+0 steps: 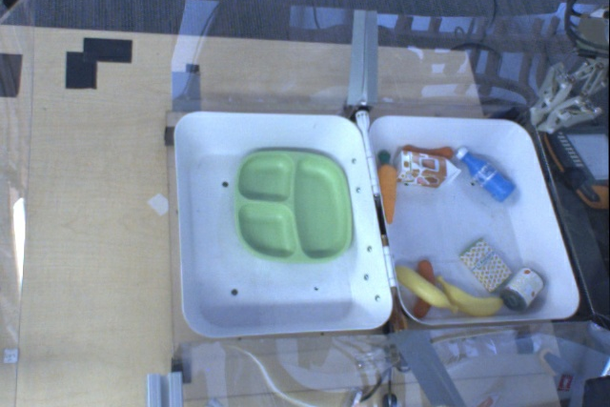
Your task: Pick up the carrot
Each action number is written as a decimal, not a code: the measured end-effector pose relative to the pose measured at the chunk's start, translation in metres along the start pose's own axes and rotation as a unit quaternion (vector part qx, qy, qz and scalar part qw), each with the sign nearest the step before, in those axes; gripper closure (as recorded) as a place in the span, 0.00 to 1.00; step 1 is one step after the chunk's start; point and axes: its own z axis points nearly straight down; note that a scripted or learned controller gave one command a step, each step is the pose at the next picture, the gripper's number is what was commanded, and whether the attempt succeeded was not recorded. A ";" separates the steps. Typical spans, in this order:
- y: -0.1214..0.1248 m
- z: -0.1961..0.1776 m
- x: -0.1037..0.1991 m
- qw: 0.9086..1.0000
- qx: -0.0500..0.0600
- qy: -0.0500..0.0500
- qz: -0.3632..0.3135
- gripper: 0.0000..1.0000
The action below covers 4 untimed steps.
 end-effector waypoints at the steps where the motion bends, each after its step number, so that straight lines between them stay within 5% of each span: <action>1: 0.015 -0.031 0.028 0.986 -0.001 0.001 -0.164 1.00; 2: 0.007 0.008 0.013 0.936 -0.003 0.001 -0.352 1.00; 3: -0.004 0.014 -0.008 0.881 -0.002 0.000 -0.472 1.00; 4: 0.005 0.025 0.009 0.807 -0.004 0.000 -0.591 1.00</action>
